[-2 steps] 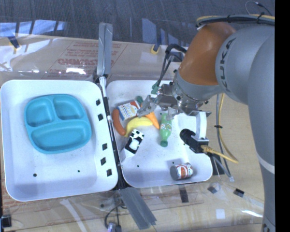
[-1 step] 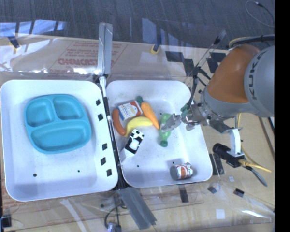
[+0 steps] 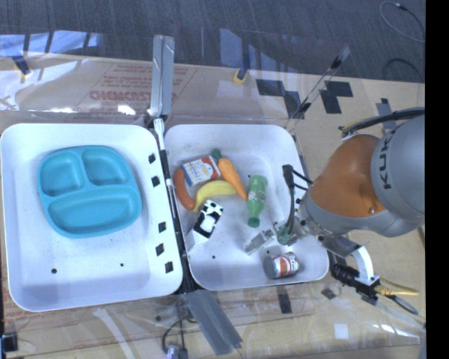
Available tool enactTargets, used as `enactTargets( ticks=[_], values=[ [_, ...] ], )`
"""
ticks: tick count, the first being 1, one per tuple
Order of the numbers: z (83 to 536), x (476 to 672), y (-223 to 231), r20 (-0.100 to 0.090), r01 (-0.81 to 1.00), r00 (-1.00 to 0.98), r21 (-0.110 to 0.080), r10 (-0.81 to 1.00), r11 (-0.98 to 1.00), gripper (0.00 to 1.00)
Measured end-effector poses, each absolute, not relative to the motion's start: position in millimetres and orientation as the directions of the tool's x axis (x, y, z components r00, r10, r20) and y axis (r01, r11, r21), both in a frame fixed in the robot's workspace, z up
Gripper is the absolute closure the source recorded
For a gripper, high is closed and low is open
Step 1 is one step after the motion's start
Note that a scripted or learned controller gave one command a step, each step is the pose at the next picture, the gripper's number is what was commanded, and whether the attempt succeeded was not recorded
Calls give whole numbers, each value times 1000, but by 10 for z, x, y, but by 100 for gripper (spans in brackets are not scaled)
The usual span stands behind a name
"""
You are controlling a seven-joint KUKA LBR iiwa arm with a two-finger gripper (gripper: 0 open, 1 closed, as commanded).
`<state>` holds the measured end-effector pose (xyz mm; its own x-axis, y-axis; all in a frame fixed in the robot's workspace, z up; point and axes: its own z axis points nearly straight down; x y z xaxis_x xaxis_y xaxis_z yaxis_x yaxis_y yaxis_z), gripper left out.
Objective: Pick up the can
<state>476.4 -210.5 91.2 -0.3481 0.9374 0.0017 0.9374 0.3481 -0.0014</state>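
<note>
The can point(image 3: 284, 265) is small and silver with a red and white label. It lies on its side near the front right corner of the right bin point(image 3: 232, 275). My gripper point(image 3: 272, 238) hangs just above and slightly behind the can, reaching in over the bin's right wall. It is open, with nothing between its fingers. The can sits apart from the fingertips, a short way toward the front.
Behind the gripper in the right bin are a green bottle point(image 3: 256, 199), a carrot point(image 3: 230, 176), a banana point(image 3: 213, 191), a red and white carton point(image 3: 200, 170) and a black and white toy point(image 3: 207, 219). The left bin holds a blue divided plate point(image 3: 90, 189).
</note>
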Motion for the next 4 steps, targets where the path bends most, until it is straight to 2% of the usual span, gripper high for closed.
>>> enactTargets(
  ticks=[1,2,4],
  values=[
    [1017,4776,-2103,0,936,-353,0,936,353,100],
    [1012,4774,-2101,1,936,-353,0,936,353,0],
    [922,4769,-2107,0,953,-304,0,953,304,0]
  ],
)
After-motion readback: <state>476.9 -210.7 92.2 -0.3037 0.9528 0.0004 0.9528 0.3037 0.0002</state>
